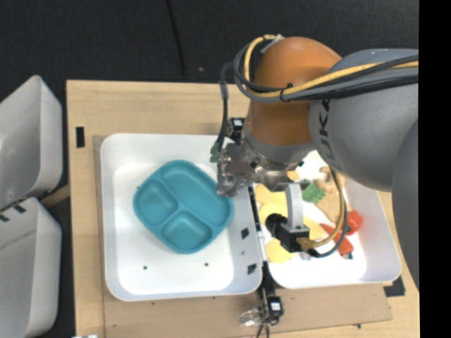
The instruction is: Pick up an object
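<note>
Teal plastic, one three-compartment divided tray (pixel 183 206), lying flat and alone in the left shallow white bin (pixel 123 259), one of two side by side on the wooden worktop (pixel 84 104). Just beside the tray's right edge, over the wall between the bins, the hand (pixel 229 174), open or closed impossible to tell from this angle. In the right shallow white bin (pixel 373 259), largely hidden beneath the grey arm with its orange band (pixel 289 97): flat yellow pieces (pixel 271 197) of unclear number, one small green piece (pixel 312 191), two orange-red bits (pixel 352 222), all close together.
</note>
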`<state>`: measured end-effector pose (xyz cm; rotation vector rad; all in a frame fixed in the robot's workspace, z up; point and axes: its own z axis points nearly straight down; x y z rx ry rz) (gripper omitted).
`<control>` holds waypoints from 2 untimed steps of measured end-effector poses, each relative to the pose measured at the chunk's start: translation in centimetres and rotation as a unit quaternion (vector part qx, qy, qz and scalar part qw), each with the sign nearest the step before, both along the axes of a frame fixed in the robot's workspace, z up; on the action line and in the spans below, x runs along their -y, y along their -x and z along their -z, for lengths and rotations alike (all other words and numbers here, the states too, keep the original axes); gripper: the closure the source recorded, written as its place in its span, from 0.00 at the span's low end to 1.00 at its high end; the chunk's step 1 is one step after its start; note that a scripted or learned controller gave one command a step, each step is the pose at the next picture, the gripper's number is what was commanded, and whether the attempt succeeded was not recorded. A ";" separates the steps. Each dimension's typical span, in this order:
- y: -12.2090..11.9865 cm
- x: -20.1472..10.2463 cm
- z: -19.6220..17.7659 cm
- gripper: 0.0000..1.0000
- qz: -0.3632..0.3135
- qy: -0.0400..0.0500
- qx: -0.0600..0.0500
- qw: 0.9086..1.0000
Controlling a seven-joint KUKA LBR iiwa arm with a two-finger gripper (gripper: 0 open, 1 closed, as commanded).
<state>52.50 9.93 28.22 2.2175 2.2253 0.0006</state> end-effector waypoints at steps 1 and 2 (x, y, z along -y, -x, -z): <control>3.7 3.6 -0.3 1.00 0.002 0.000 -0.001 1.000; 3.5 17.3 -7.5 1.00 0.008 0.003 0.005 1.000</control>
